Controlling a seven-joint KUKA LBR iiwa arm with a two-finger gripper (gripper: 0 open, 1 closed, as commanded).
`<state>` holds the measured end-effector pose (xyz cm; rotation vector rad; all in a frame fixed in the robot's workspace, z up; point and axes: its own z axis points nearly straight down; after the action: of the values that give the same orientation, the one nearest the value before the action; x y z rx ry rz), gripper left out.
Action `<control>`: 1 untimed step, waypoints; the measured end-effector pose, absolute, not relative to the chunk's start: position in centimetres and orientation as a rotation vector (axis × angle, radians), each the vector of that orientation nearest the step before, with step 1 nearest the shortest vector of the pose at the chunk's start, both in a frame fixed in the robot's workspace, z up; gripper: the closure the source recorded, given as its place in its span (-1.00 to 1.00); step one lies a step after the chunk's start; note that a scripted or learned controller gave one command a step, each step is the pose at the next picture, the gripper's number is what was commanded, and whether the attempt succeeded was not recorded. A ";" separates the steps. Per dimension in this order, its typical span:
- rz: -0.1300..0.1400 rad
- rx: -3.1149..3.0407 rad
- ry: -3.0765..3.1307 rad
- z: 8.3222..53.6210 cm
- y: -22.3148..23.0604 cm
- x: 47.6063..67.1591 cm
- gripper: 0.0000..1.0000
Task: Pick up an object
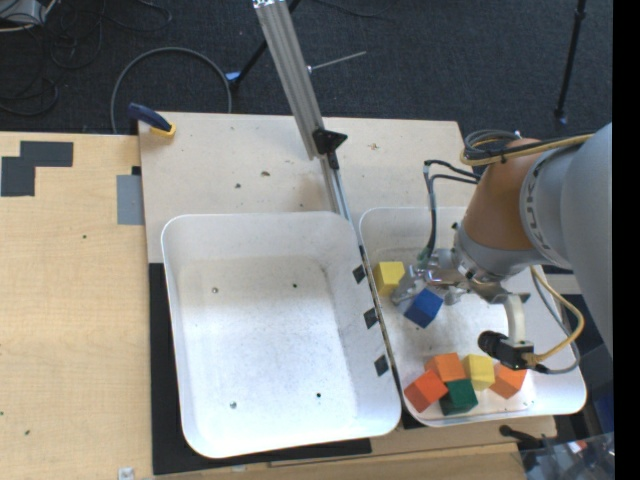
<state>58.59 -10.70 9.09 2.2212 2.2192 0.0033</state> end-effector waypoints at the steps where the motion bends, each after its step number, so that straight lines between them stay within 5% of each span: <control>1: 0.000 2.220 2.222 9.2 -10.7 58.5 -1.00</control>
<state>58.46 -10.69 9.20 2.2199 2.2216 0.0000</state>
